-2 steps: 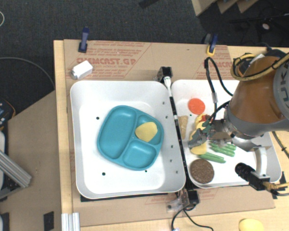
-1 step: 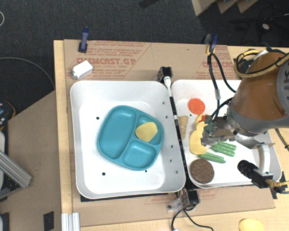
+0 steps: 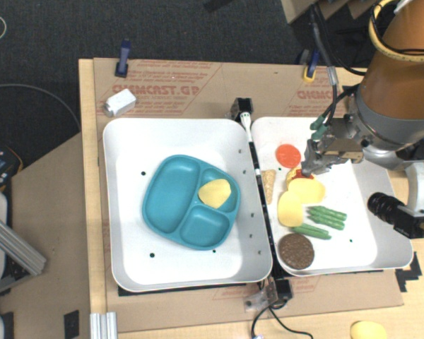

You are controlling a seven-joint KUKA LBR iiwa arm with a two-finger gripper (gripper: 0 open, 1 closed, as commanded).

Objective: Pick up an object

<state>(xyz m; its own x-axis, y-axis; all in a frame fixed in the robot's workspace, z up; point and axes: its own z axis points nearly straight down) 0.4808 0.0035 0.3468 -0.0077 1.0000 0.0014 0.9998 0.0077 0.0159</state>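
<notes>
The gripper hangs over the yellow food pieces in the right bin, poised to descend and grasp.

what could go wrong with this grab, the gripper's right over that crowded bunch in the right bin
1. The gripper is above a tight cluster: the yellow pieces, green beans and orange disc lie close together, so closing may catch two items or push one aside.
2. The cluster lies near the right bin's inner wall, so a nudged item could wedge against it.
3. The beans look thin and flat, so they may slip from the grip.
</notes>
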